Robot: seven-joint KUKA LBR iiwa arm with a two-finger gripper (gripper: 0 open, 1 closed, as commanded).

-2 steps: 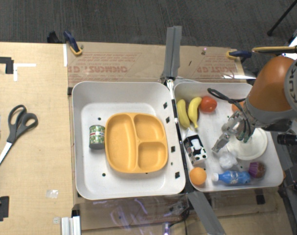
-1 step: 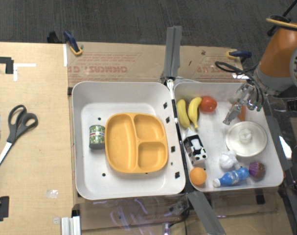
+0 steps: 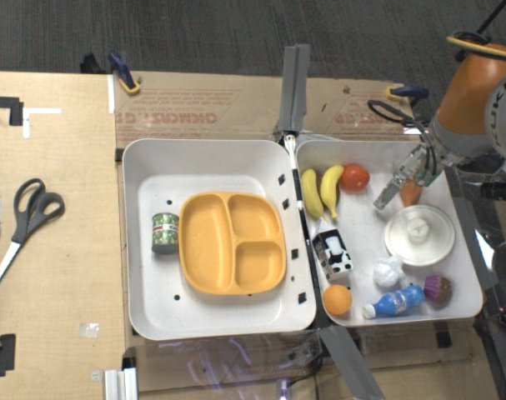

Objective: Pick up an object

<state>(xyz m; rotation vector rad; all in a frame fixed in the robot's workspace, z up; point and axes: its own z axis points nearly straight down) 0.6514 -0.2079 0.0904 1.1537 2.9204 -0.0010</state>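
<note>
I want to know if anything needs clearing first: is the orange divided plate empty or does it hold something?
Empty. All three compartments of the orange plate show bare; the small green can lies beside its left edge in the left bin, not on it.

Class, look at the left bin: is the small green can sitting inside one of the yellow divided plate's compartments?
No. The green can stands on the floor of the left bin, just outside the left rim of the yellow divided plate.

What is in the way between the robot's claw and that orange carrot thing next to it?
Nothing visible is in the way. The gripper hangs in the right bin, right beside the orange carrot-like thing. The white round lid lies just below them, and the tomato sits off to the left.
</note>
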